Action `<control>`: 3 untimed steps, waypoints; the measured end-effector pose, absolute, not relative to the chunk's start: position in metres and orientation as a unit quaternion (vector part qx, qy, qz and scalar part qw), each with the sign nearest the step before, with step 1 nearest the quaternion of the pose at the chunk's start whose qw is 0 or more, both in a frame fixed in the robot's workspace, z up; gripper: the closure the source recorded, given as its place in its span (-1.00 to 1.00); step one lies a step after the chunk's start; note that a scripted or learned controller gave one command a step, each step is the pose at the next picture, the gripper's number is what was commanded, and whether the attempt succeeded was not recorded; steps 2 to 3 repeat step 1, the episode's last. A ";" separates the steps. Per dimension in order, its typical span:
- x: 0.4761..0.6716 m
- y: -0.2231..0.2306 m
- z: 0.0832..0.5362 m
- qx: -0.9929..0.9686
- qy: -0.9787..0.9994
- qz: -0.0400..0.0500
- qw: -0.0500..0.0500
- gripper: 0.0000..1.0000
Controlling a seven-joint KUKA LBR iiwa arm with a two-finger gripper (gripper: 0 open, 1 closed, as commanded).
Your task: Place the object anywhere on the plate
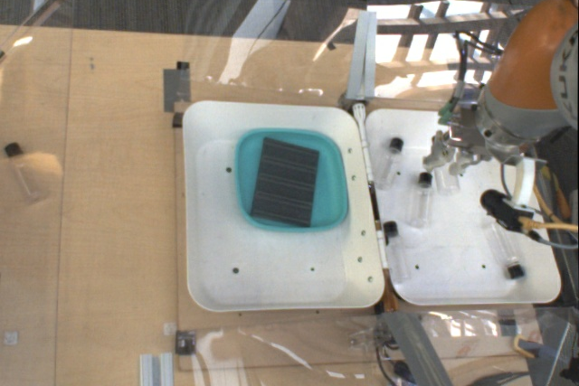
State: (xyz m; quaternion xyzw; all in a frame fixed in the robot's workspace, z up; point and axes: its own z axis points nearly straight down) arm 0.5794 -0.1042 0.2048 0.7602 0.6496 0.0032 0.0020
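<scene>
Unlabelled dark ribbed object (286,182) rests on teal plate (336,185).

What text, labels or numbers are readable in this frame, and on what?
None readable.
The dark object on the teal plate shows fine ridged lines, not lettering.
The white bins, the bench and the arm's orange band bear no legible marks.

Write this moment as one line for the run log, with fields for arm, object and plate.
arm: above right bin | gripper: over right bin | object: dark ribbed block lying on plate | plate: teal plate in left bin
</scene>
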 end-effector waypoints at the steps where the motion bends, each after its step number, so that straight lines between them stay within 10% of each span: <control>1: 0.579 -0.104 0.205 0.760 0.650 0.003 0.002 -1.00; 3: 0.579 -0.104 0.205 0.760 0.650 0.003 0.002 -1.00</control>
